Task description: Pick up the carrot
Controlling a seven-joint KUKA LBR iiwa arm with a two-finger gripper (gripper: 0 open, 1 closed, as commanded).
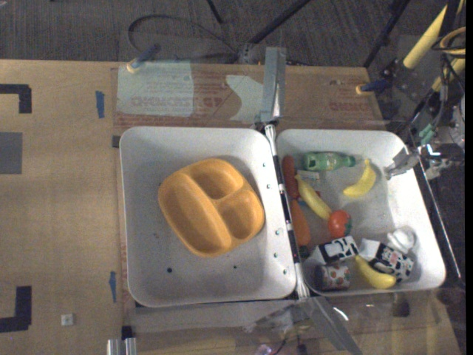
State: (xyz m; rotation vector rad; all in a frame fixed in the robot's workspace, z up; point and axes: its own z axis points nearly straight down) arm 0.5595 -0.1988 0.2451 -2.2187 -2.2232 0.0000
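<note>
The carrot [300, 226], a short orange stick, lies along the left wall of the right bin [425, 220], just below a red sausage-like piece [290, 177]. A yellow banana [315, 200] and a red tomato [338, 222] lie right beside it. My gripper [401, 163] hangs over the bin's upper right corner, well to the right of the carrot and apart from every object. Nothing shows between its fingers.
The right bin also holds a green bottle [328, 160], a second banana [361, 181], a third banana [375, 273], two black-and-white cartons [338, 250] [392, 260] and a small patterned cup [335, 276]. A yellow divided plate [211, 205] sits in the left bin [140, 272].
</note>
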